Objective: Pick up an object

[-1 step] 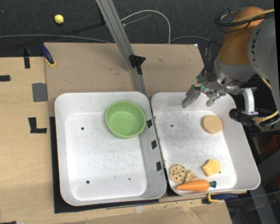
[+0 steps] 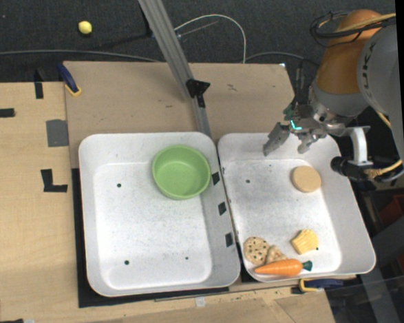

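Observation:
My gripper (image 2: 288,143) hangs over the far edge of the right bin (image 2: 343,203), its two fingers spread open with nothing between them. A round tan biscuit-like disc (image 2: 305,179) lies in the right bin, just below and right of the fingertips. Near the bin's front edge lie a speckled cookie (image 2: 255,249), a yellow cheese-like wedge (image 2: 304,240) and an orange carrot (image 2: 282,268). A green bowl (image 2: 180,171) sits upright at the far right of the left bin (image 2: 123,218).
A grey metal pole (image 2: 174,52) slants across the bench behind the bins. Cables loop on the dark floor beyond. A small yellow ball (image 2: 85,27) lies far back left. The arm's orange band (image 2: 342,51) is at the right.

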Tool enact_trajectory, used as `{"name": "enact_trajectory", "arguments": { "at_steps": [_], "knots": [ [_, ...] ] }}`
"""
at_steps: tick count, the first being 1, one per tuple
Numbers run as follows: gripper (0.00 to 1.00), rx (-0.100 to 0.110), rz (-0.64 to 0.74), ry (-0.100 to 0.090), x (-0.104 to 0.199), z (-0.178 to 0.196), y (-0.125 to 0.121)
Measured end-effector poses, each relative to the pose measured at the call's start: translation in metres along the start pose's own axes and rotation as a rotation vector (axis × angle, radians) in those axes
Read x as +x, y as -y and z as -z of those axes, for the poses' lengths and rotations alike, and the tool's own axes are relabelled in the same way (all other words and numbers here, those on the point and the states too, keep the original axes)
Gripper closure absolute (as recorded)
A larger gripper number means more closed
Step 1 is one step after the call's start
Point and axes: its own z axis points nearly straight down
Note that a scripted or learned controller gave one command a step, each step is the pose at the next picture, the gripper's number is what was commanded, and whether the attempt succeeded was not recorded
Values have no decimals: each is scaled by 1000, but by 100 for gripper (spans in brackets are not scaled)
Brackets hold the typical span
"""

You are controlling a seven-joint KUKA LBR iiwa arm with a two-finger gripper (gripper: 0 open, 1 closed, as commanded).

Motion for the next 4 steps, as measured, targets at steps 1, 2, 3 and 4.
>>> {"name": "enact_trajectory", "arguments": {
  "at_steps": [1,2,3,4],
  "knots": [
    [0,4,0,1,-1,-45,-4],
    [0,4,-1,1,-3,-89,-4],
    [0,1,0,2,-2,-108,-3],
    [100,1,1,2,-2,-98,-4]
  ]
}}
